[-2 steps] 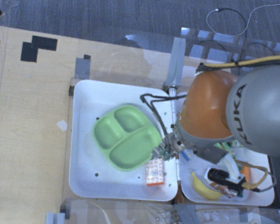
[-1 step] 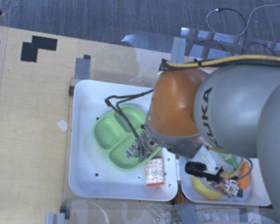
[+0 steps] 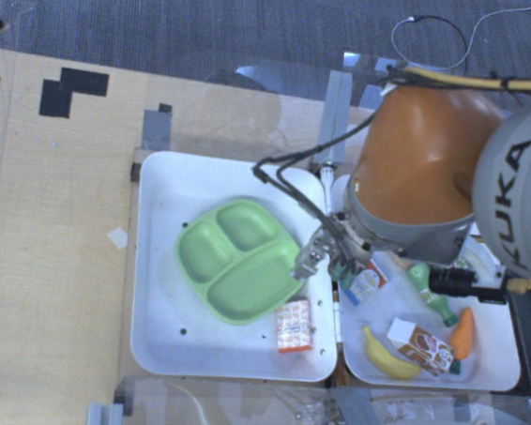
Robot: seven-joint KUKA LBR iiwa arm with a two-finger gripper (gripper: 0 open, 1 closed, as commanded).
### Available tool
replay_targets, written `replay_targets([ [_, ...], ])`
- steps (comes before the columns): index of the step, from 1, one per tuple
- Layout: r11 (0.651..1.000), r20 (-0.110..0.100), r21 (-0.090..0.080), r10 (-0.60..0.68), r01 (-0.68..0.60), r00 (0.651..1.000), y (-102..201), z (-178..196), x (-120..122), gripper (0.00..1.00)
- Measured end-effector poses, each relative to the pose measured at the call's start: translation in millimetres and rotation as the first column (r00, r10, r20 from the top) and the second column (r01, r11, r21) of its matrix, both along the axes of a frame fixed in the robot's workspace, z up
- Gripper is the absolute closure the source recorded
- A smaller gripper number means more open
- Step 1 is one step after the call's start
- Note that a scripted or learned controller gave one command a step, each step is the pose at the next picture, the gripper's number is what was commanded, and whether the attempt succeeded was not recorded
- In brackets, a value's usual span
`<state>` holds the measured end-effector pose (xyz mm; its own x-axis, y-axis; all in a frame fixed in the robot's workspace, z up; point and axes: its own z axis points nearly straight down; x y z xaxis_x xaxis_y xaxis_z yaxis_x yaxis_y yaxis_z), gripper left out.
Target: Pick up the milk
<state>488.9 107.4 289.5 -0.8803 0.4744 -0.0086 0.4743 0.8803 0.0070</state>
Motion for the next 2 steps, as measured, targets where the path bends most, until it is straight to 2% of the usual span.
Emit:
replay_targets([
  [1,0.895,-0.004,-0.003,0.446,-0.446,0.895,-14,-62,-1,1.00],
  [2,0.882,-0.004,-0.003,0.471,-0.471,0.882,-14,-77,-1,1.00],
])
